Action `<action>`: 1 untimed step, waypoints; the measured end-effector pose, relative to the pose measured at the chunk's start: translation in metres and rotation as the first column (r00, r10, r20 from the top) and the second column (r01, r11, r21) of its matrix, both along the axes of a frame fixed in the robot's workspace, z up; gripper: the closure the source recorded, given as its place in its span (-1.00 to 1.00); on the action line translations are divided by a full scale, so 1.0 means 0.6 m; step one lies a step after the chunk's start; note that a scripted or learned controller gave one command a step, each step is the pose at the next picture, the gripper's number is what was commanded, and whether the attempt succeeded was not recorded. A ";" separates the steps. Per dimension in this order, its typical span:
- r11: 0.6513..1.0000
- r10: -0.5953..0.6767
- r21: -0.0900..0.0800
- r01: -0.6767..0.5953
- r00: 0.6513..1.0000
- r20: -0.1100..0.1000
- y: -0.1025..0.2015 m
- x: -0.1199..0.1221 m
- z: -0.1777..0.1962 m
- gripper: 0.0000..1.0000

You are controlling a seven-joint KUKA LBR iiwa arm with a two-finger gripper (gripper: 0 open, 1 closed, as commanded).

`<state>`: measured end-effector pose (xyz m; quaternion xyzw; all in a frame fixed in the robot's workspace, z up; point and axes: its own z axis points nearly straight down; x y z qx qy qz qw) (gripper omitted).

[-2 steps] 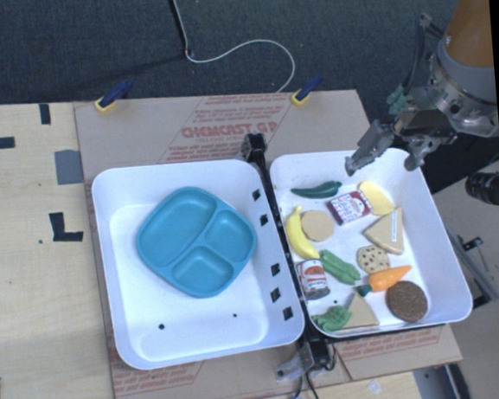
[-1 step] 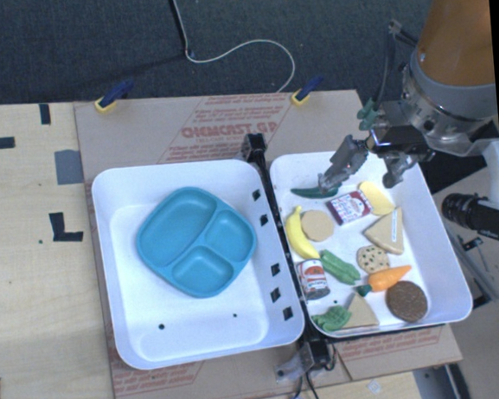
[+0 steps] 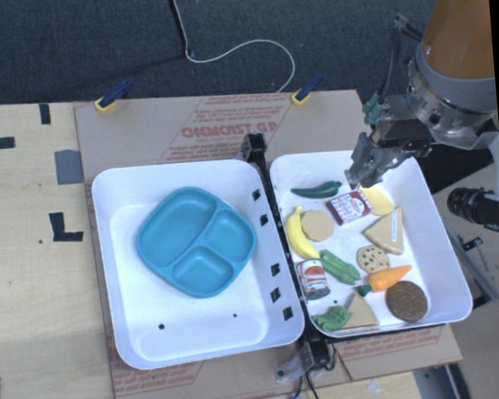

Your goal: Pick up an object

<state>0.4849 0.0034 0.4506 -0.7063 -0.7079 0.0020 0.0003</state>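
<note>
My gripper (image 3: 360,176) hangs over the far part of the right bin (image 3: 440,247), just above a purple snack packet (image 3: 347,206) and a yellow cheese piece (image 3: 377,199). Nothing shows between its fingers. Below it lie a green chili pepper (image 3: 316,190), a banana (image 3: 299,233), a round tan cracker (image 3: 317,225), a sandwich wedge (image 3: 386,233), a green pickle (image 3: 340,266), a chocolate-chip cookie (image 3: 372,257), a carrot (image 3: 387,279), a small can (image 3: 314,278) and a brown patty (image 3: 407,300).
The left bin (image 3: 131,335) holds a blue divided plate (image 3: 196,240). A black hinge strip (image 3: 274,235) separates the bins. A white cable (image 3: 237,52) loops behind them, with clamps at the cardboard's far edge.
</note>
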 end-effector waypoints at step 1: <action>1.000 0.006 0.003 -0.006 1.000 0.002 0.125 -0.002 0.026 1.00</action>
